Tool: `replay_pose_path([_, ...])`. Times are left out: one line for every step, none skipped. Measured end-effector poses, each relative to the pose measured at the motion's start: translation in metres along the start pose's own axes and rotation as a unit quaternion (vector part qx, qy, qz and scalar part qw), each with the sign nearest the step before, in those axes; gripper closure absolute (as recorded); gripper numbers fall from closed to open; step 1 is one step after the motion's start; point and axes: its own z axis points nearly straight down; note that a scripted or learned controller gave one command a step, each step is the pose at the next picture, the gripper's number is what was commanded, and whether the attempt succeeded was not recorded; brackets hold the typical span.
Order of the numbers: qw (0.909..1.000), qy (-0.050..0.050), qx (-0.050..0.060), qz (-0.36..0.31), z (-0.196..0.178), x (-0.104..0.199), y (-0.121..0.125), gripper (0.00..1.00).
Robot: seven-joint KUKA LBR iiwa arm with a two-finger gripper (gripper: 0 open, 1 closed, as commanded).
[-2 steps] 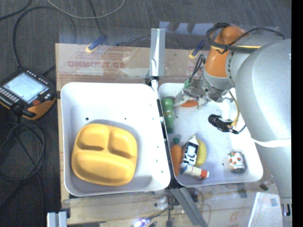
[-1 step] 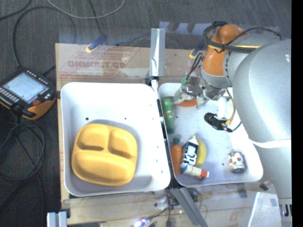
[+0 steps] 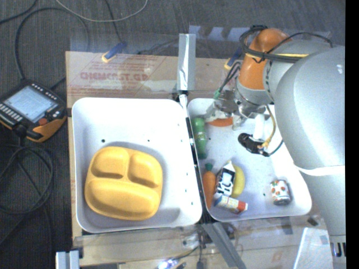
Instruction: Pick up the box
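The box [image 3: 225, 181] is a small black and white carton lying near the front of the right bin [image 3: 255, 206], between a carrot [image 3: 208, 184] and a banana [image 3: 239, 180]. My gripper [image 3: 225, 110] hangs over the far end of that bin, well behind the box and apart from it. Just beneath the gripper lies a flat orange-red thing [image 3: 222, 122]; whether the gripper touches it is not clear.
A green bottle [image 3: 199, 134] lies along the right bin's left wall. A white tube with a red cap [image 3: 230, 204] and a small patterned can [image 3: 280, 191] sit at the front. The left bin [image 3: 84, 116] holds a yellow compartment tray [image 3: 124, 181].
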Motion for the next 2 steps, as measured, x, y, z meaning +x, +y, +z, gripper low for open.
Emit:
replay_pose_path([0.9999,0.0,0.0,-0.013,0.0,-0.0012,0.0007,0.0])
replay_pose_path([0.9998,0.001,0.002,0.02,0.0,0.0015,-0.0008,0.0])
